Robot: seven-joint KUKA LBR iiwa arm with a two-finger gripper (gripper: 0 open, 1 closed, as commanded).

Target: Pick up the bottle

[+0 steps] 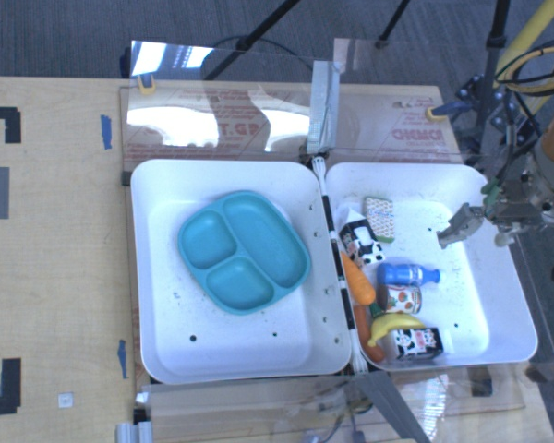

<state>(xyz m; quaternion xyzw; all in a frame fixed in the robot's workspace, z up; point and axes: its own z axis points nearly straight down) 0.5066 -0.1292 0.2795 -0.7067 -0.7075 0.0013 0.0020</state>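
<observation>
Bottle (pixel 407 274) in right bin (pixel 499 326), lying on side, long axis left-right, blue cap pointing right. Carrot (pixel 357 284) just left; can (pixel 403 298) and banana (pixel 394 325) just near side. End effector (pixel 462 223) above bin's far-right part, apart from bottle; finger state cannot tell. Blue divided plate (pixel 245 250) in left bin (pixel 157 247).

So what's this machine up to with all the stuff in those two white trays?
A robot arm reaching in from the right is meant to pick up the blue bottle. Its gripper is over the right bin, up and to the right of the bottle, with nothing visibly in it. The bottle lies on its side among a carrot, a banana, a small can and some cartons. The left bin holds a blue divided plate.
</observation>
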